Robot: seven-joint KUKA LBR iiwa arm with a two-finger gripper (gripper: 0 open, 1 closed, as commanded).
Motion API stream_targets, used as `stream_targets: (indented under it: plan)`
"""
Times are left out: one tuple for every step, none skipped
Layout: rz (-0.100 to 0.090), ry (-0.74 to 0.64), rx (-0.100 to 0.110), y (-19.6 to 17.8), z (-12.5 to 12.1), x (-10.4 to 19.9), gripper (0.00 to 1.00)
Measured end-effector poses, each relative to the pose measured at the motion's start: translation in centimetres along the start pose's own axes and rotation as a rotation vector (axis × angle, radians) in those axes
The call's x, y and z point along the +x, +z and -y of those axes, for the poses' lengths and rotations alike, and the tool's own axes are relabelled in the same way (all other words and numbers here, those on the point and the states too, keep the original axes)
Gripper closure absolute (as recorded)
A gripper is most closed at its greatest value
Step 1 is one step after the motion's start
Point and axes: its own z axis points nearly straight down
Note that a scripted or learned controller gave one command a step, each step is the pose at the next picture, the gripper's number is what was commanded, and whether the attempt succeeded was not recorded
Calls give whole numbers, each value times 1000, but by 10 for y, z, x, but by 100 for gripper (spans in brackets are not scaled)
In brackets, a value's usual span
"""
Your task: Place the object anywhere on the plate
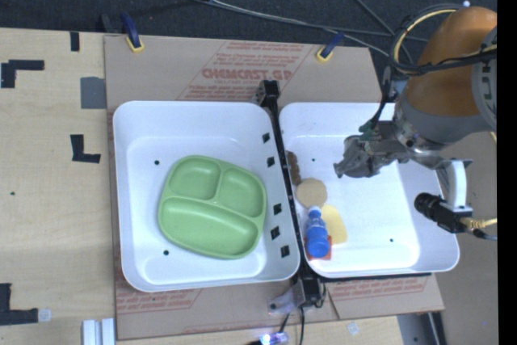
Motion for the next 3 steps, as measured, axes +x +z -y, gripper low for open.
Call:
stream_targets:
  plan:
    - [0, 0, 1, 8, -23, 60, 100]
    - [1, 1, 2, 22, -43, 116, 100]
    - [1, 1, 0, 19, -75, 161, 100]
